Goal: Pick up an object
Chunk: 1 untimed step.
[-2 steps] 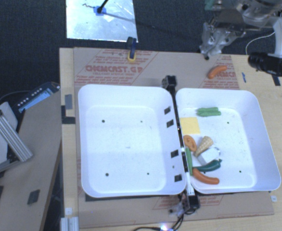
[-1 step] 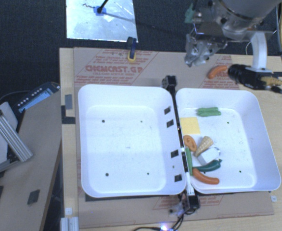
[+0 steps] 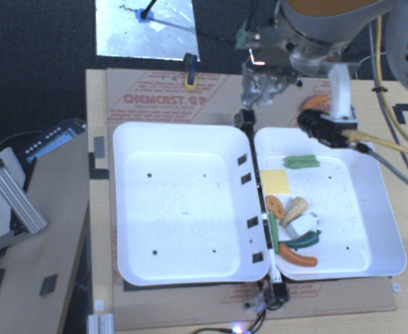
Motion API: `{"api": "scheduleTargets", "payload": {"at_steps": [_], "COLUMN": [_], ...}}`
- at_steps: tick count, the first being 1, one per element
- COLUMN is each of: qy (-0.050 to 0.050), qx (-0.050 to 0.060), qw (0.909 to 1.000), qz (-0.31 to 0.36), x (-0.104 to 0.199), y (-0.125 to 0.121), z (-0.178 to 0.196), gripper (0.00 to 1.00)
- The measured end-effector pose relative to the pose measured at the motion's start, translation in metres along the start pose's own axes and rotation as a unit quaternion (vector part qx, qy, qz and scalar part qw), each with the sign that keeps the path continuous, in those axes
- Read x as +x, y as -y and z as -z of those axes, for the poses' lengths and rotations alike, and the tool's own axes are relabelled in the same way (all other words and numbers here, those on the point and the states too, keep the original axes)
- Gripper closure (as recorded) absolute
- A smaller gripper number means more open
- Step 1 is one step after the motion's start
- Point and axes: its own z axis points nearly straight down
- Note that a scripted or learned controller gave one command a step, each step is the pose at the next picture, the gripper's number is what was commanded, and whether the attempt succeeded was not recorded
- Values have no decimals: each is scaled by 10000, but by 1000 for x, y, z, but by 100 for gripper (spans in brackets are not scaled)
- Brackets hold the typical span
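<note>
Overhead view of the counter [image 3: 99, 207] with two white bins side by side. The arm's gripper [image 3: 260, 92] hangs above the far end of the seam between the bins, raised clear of both; whether its jaws are open or closed cannot be told, and nothing is seen between them. The candidate objects all lie in the right bin [image 3: 371, 214], near its left wall: a green pod [image 3: 301, 161], a yellow square [image 3: 274, 181], an orange piece [image 3: 274, 205], a cone [image 3: 294, 210], a dark green pepper [image 3: 303, 240] and an orange sausage [image 3: 298, 258]. Judged from this, the pick is not yet made: descent, grasp and lift all remain.
</note>
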Motion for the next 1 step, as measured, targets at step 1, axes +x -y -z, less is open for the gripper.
{"api": "scheduleTargets", "payload": {"at_steps": [1], "qy": [-3], "qx": [-2], "qw": [10000], "qz": [3], "x": [36], "y": [8], "z": [-4], "gripper": [100]}}
